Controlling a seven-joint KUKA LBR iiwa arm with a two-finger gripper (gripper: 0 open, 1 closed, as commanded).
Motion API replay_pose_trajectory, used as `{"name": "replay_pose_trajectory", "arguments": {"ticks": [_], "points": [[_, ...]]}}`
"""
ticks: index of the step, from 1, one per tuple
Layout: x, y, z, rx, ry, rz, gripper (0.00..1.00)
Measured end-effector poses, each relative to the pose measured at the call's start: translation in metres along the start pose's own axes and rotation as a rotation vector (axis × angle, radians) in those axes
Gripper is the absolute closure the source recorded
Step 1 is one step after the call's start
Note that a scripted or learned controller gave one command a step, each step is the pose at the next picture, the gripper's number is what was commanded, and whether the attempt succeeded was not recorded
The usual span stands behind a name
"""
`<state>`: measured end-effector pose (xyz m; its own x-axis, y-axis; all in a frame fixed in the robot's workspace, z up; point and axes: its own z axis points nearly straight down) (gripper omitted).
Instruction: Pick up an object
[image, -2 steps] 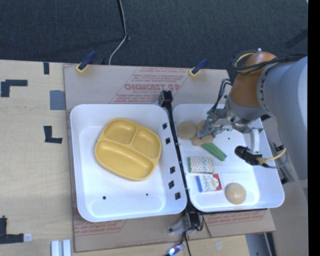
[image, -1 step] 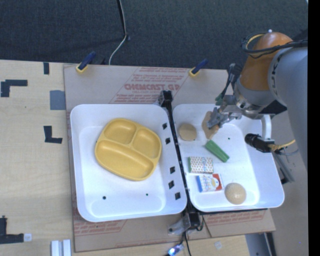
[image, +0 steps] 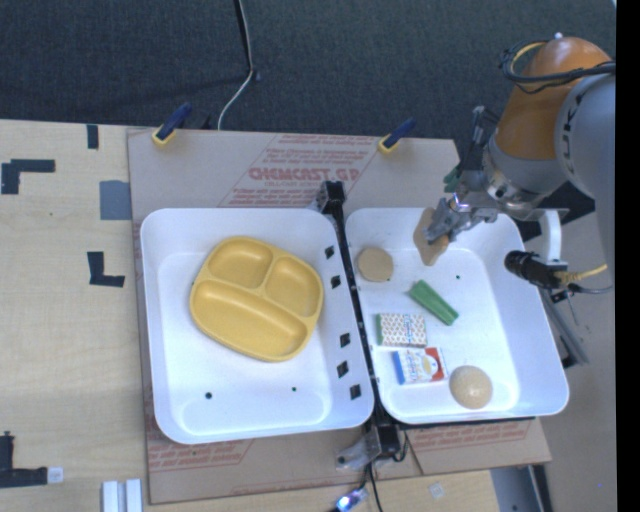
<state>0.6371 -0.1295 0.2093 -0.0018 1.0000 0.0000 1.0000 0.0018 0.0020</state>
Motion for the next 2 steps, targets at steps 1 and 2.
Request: {"name": "replay_pose_trajectory", "arguments": {"ticks": [1, 2], "points": [[0.061, -0.008, -0.003, 0.004, 0.001, -0.004, 1.00], [0.122, -0.001, -0.010, 0.003, 0.002, -0.006, 1.00]]}}
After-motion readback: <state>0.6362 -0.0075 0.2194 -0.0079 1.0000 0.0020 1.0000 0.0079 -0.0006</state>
